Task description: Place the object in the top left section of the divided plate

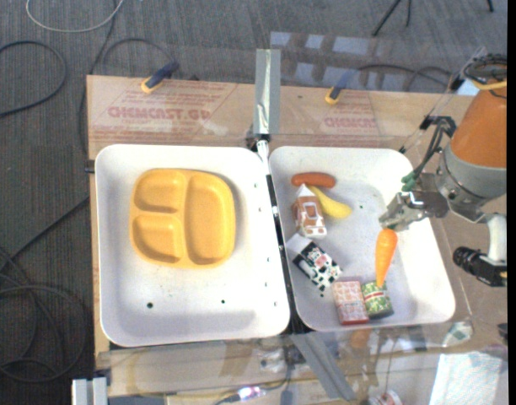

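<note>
A yellow divided plate lies in the left bin, with two small sections on its left and one large section on its right. The right bin holds the loose objects: a sausage, a banana, a small house-shaped carton, a cow-patterned toy, a red box, a small green item and an orange carrot. My gripper hangs over the right bin's right side, just above the carrot's top end. Nothing shows between its fingers.
The grey arm with its orange band reaches in from the right over the bin's edge. A metal divider strip runs between the two bins. Clamps and cables lie along the cardboard backing behind the bins.
</note>
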Tool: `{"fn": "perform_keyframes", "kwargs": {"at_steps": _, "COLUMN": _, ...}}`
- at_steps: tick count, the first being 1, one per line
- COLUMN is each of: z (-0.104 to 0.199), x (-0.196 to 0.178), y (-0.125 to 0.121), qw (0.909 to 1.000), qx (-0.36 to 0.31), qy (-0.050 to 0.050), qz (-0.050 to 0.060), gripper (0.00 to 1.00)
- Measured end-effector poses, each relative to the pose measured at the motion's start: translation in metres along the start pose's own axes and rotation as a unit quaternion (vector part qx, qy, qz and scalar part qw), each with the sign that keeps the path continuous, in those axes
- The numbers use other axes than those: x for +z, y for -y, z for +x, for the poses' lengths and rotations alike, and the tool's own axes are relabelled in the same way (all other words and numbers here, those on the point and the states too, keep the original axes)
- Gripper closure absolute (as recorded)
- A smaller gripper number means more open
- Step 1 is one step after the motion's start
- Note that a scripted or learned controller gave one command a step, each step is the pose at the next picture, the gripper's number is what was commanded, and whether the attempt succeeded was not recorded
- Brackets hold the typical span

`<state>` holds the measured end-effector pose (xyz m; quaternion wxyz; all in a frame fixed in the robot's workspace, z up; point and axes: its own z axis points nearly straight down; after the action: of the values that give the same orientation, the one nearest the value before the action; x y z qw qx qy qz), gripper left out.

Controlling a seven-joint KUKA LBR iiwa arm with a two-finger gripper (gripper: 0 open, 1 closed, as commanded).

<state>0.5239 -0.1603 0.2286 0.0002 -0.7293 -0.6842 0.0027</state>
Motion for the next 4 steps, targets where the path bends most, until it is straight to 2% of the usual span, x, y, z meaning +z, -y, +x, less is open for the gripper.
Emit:
{"fn": "perform_keyframes", "kwargs": {"at_steps": 1, "z": 0.119, "x": -0.139, "y": 0.011, "qw": 0.9846, "qx": 0.175, "qy": 0.000, "qz": -0.001, "gripper": 1.00}}
{"fn": "perform_keyframes", "kwargs": {"at_steps": 2, "z": 0.177, "x": -0.068, "y": 0.053, "qw": 0.9836, "qx": 0.180, "qy": -0.001, "qz": 0.001, "gripper": 1.00}}
{"fn": "perform_keyframes", "kwargs": {"at_steps": 3, "z": 0.246, "x": -0.031, "y": 0.057, "qw": 0.9844, "qx": 0.176, "qy": 0.000, "qz": 0.002, "gripper": 1.00}}
{"fn": "perform_keyframes", "kwargs": {"at_steps": 4, "z": 0.308, "x": -0.074, "y": -0.028, "qw": 0.9792, "qx": 0.203, "qy": 0.001, "qz": 0.000, "gripper": 1.00}}
